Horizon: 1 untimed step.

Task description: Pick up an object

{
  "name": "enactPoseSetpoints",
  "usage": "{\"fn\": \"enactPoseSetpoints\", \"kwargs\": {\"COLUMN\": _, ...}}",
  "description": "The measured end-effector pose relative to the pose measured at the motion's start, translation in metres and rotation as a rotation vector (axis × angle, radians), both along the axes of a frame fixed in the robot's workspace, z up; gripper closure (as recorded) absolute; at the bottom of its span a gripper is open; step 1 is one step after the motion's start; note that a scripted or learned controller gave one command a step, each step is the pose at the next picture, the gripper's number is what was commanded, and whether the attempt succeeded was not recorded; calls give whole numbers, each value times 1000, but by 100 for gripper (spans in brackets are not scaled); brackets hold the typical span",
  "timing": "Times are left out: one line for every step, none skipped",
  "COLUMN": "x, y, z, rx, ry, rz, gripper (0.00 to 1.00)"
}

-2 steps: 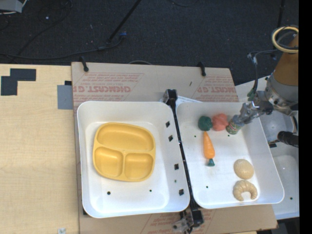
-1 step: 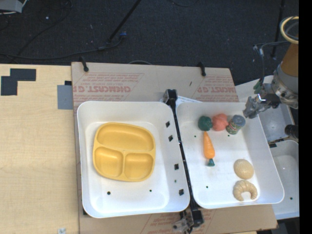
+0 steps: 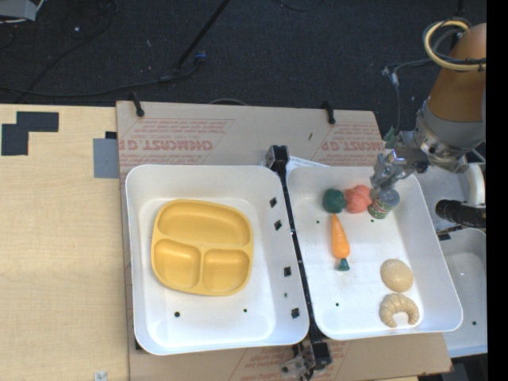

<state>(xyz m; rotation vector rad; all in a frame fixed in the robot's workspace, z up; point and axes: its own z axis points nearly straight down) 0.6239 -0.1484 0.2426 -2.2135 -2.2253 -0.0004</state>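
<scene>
Upper right of the frame, gripper (image 3: 384, 190) over right bin (image 3: 432, 236), small green-lidded jar (image 3: 382, 207) directly beneath, grip state unclear.

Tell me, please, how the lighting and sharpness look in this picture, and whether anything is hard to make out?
Camera view: light is even and soft, with only faint shadows under the carrot and the yellow tray; the white bins are bright with little glare; the floor behind is dark; the gripper is slightly blurred, so its fingers are hard to read.
</scene>
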Motion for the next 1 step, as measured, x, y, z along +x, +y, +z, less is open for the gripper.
{"fn": "enactPoseSetpoints", "kwargs": {"x": -1, "y": 51, "z": 7, "rx": 0, "ry": 2, "rz": -1, "gripper": 100}}
